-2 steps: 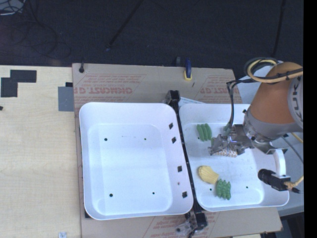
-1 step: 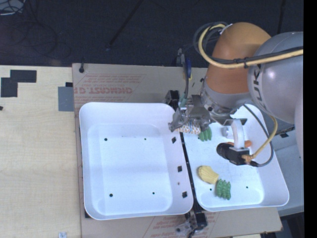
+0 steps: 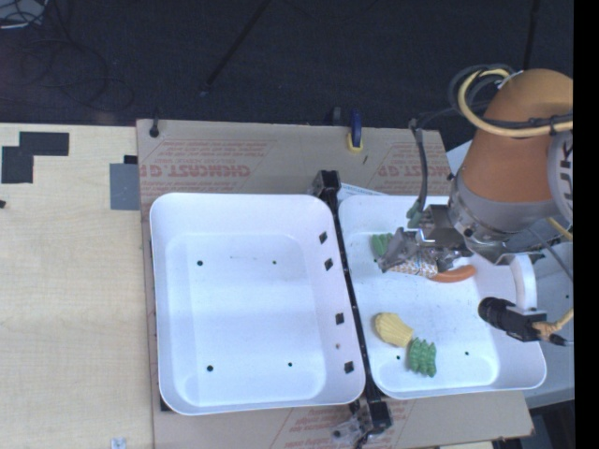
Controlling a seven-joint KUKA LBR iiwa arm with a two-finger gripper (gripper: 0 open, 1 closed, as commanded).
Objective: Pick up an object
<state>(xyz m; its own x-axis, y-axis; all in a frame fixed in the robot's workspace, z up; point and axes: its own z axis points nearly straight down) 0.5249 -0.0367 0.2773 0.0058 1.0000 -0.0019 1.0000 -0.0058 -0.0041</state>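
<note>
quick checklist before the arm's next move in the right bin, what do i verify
1. Gripper over the right bin: ok, it is above the bin's far half.
2. Something under the gripper: ok, a speckled item lies just beneath it.
3. Anything already gripped: cannot tell, the wrist hides it.
4. Room around that target: not ok, an orange piece and a green piece crowd it on either side.
5. Easier alternative: ok, the yellow corn and the green toy beside it lie apart from the cluster, towards the near wall.
</note>
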